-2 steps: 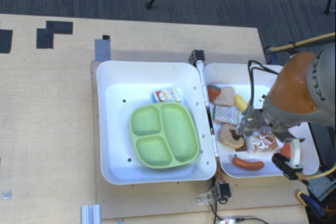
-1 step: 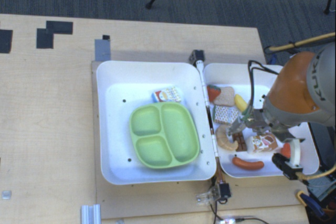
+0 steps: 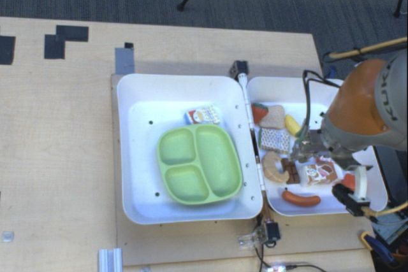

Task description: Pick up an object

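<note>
Nearest me, along the bench's (image 3: 57, 169) front edge, I see pale bare wood to the left of the bins. In the right bin (image 3: 376, 197), a red sausage (image 3: 301, 199) lies by the front wall, a round pastry (image 3: 275, 167) sits toward the left wall, and a red-and-white packet (image 3: 320, 172) lies between them and the arm. The left bin (image 3: 131, 156) holds a smooth green three-compartment tray (image 3: 200, 164), with bare white floor around it. The arm's orange band (image 3: 357, 102) leans in from the right; the gripper (image 3: 299, 153) hangs over the pastry and a patterned square (image 3: 272, 137). I cannot tell how its fingers stand. Farther back lie a yellow piece (image 3: 292, 125), a tan slice (image 3: 274, 116), a red piece (image 3: 259, 113), and a small carton (image 3: 203, 115) behind the tray.
</note>
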Tool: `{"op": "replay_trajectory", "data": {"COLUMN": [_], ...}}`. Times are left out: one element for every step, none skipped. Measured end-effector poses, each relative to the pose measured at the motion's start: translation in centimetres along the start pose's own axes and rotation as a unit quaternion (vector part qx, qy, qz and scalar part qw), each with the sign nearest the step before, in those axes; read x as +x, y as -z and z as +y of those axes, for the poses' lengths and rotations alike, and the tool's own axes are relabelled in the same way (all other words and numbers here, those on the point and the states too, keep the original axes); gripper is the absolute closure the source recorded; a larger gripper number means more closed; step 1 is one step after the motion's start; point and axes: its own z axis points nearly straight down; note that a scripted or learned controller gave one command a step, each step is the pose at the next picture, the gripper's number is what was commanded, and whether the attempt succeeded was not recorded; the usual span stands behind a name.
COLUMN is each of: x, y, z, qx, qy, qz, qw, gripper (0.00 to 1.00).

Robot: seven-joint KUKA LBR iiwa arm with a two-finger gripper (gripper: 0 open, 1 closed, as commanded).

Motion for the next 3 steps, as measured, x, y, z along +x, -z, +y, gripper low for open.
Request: {"op": "replay_trajectory", "data": {"x": [0.0, 0.1, 0.1], "y": [0.0, 1.0, 1.0], "z": [0.0, 0.1, 0.1], "qx": [0.0, -0.001, -0.001], "qy": [0.0, 0.001, 0.001], "qz": [0.0, 0.0, 0.001], "qw": [1.0, 1.0, 1.0], "gripper": [0.0, 1.0, 0.0]}}
